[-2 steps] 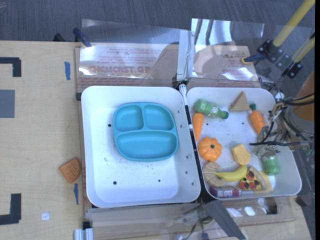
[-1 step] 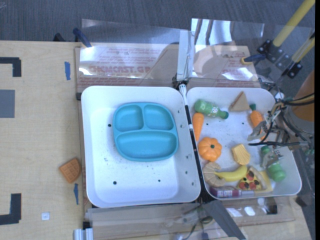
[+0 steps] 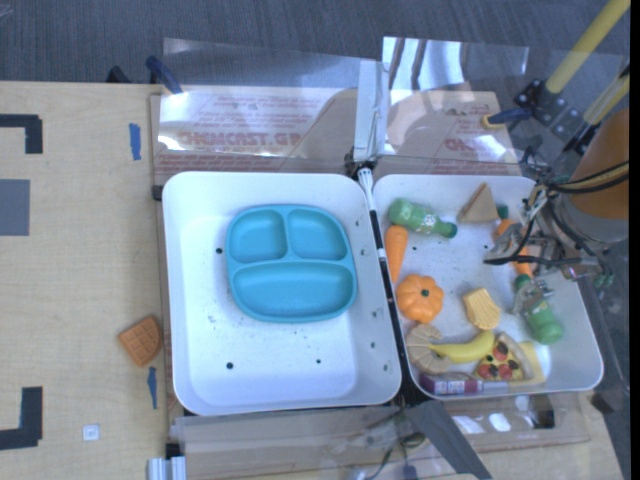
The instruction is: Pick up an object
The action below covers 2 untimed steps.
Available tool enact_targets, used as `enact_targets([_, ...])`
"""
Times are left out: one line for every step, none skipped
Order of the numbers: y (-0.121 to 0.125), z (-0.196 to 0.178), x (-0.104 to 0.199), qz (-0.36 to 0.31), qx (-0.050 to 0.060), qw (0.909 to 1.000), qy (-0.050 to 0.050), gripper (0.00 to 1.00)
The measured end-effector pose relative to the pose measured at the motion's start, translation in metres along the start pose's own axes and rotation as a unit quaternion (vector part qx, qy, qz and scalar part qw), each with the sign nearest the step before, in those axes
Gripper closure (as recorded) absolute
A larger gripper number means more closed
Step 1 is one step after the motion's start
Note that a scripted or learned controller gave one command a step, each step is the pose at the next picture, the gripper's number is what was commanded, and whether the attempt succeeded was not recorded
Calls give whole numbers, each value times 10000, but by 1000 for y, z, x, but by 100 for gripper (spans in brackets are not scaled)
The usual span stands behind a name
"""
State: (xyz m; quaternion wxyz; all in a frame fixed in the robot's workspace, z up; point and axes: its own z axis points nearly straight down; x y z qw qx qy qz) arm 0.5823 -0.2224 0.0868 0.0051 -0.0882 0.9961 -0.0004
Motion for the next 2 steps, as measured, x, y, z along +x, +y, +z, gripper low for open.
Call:
enact_targets([-3,-1,-28,-332,-5,9994,-3,0])
enact_targets([-5,-16,-33,-326,30,9994,-82,100])
